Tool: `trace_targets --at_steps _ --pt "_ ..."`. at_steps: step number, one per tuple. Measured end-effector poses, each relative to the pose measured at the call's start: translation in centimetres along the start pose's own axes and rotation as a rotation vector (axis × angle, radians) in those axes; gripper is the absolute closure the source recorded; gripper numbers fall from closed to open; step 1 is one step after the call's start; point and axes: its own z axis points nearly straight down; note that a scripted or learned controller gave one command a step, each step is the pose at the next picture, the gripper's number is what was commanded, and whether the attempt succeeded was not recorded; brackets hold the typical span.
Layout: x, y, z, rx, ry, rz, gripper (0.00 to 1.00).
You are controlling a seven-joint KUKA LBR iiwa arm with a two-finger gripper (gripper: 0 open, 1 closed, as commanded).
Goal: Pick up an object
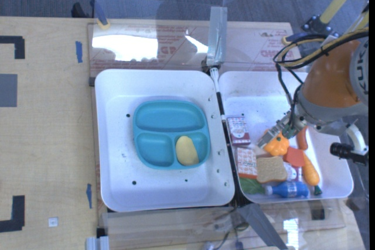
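My gripper [273, 136] is low in the right bin [258, 96], near its middle, under the grey arm with the orange band [331, 82]. Its tip is right over a round orange toy fruit [277, 147] and seems to touch it; whether it grips the fruit is hidden. Around it lie a carrot [310, 171], a red piece [296, 156], a slice of bread [272, 170], a blue bottle [289, 189], a green item [249, 185] and two small printed packs [237, 129] [246, 161].
The left bin [111, 143] holds a blue divided plate [167, 120] with a yellow oval item [187, 150] in its lower right compartment. A metal divider post [216, 38] stands behind the bins. Cables [304, 50] hang over the right bin's far corner.
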Motion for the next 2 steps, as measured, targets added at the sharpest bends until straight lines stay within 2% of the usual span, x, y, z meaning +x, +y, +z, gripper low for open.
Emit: trace_targets --at_steps 1,2 --pt "-2.2 1.5 -14.9 -0.005 -0.009 0.056 1.0" --pt "3.4 6.2 -10.1 0.01 0.006 0.292 1.0"
